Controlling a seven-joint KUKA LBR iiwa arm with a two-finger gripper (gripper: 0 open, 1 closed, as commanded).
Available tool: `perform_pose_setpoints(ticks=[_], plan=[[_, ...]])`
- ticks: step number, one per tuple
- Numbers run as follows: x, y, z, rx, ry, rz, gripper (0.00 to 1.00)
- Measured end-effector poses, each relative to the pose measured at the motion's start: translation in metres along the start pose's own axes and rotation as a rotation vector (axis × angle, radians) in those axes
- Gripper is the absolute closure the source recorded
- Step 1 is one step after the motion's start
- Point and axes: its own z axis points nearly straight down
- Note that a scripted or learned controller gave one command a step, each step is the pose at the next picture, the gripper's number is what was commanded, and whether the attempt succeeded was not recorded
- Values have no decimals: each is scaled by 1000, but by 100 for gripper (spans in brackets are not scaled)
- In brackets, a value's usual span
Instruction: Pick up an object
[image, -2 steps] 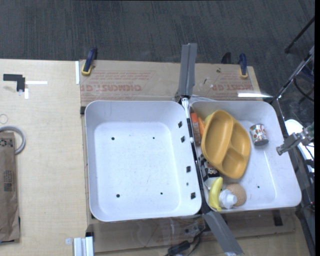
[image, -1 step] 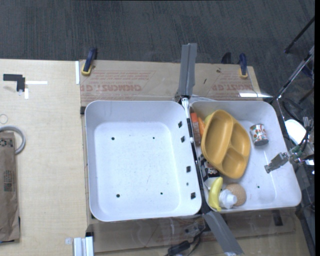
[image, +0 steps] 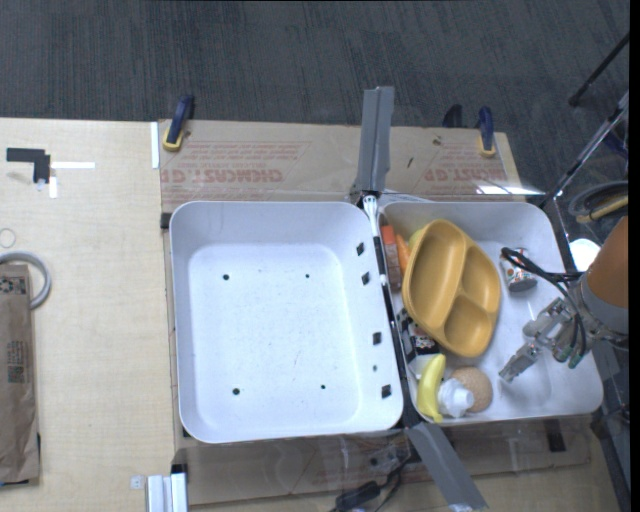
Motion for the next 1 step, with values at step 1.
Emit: perform_pose_setpoints(ticks=[1], plan=[[-13,81,-1,1,-7,-366,0]])
